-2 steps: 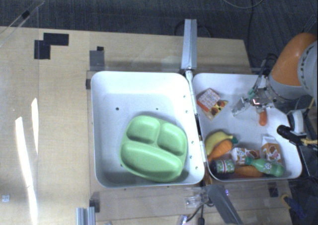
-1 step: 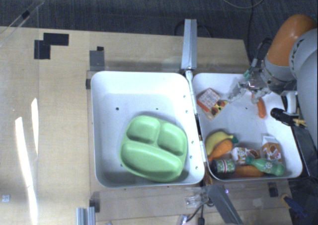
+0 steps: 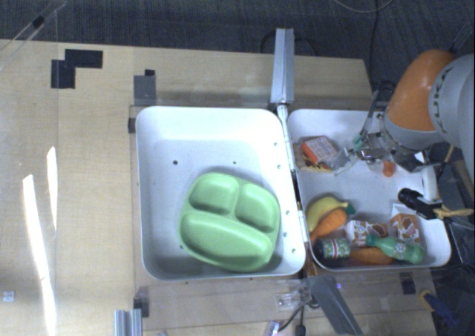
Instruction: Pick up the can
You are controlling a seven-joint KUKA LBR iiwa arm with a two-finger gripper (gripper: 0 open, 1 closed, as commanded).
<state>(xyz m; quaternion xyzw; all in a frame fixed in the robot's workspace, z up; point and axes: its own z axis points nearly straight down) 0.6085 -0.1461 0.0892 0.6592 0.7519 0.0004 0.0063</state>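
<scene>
The can lies on its side in the front left corner of the right bin; it is dark, with a red and green label. It rests against a carrot and an orange toy. My gripper hangs over the back half of that bin, beside an orange and white packet, well behind the can and apart from it. The grey arm with its orange band comes in from the right.
A banana, two round snack packs, a green bottle and a small orange piece share the right bin. The left bin holds a green divided plate. A metal post stands between the bins.
</scene>
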